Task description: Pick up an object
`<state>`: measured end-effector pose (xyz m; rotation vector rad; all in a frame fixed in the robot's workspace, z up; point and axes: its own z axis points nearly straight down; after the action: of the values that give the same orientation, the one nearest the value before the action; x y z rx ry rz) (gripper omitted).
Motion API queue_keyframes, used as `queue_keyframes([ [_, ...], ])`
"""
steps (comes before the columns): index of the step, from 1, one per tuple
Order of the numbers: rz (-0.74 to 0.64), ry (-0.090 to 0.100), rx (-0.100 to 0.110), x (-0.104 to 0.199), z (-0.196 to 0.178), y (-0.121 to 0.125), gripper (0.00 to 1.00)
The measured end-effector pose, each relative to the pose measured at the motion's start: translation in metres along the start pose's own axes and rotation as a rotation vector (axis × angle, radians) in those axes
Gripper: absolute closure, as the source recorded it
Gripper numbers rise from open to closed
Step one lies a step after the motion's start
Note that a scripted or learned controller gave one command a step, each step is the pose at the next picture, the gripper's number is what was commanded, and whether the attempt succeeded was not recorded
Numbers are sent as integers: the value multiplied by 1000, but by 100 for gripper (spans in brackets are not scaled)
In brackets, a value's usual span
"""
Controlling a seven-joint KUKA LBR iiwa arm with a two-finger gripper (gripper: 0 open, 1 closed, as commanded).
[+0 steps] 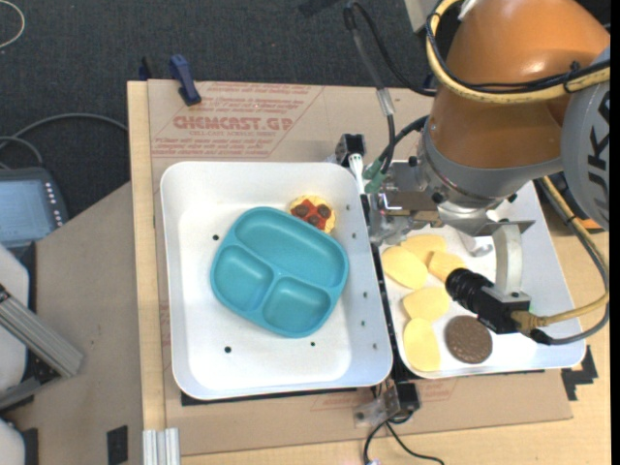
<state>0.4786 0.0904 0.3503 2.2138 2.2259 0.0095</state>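
I hold the arm (513, 95) above the yellow pieces (418, 279); pincer state unclear; next, descend and grasp.

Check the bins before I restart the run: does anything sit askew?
The teal divided plastic plate lies turned at a slant in the left white bin, with a small yellow-and-red toy tucked against its far edge.

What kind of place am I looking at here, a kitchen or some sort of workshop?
Most likely a robot test lab, not a kitchen. A big robot arm hangs over two white bins on a cardboard-covered bench, cables trail about, and the food pieces beside the blue plate look like toys.
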Motion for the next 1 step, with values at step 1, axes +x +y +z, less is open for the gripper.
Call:
queue_keyframes([
  [1, 9, -5, 14, -19, 75, 54, 100],
])
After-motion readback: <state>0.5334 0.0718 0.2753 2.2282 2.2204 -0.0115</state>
